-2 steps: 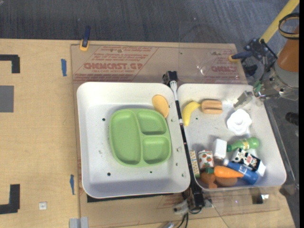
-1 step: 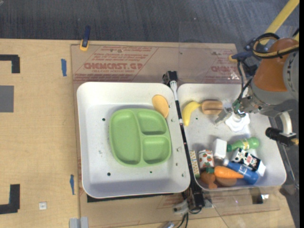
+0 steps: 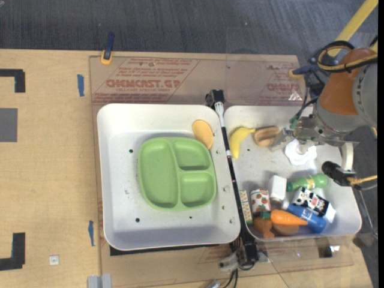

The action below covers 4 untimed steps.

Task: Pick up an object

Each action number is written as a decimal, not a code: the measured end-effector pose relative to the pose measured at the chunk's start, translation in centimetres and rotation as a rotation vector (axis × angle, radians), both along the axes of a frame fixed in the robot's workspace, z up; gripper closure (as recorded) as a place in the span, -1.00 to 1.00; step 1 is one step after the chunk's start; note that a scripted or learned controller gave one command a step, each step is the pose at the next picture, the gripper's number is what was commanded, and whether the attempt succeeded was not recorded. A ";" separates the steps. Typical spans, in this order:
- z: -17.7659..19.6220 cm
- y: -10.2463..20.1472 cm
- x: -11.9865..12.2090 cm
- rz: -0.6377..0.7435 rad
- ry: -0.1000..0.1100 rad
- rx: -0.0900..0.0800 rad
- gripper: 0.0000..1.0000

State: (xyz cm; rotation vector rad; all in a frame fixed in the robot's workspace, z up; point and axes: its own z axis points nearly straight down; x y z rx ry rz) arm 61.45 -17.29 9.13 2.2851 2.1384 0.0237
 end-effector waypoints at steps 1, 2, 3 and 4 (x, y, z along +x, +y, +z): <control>0.2 -1.8 3.3 -0.190 0.118 0.047 -1.00; 0.3 -1.4 -5.0 -0.046 0.005 0.018 -1.00; 0.0 4.9 -13.0 -0.086 0.003 -0.003 -1.00; -0.1 7.4 -10.0 -0.207 0.001 -0.010 -1.00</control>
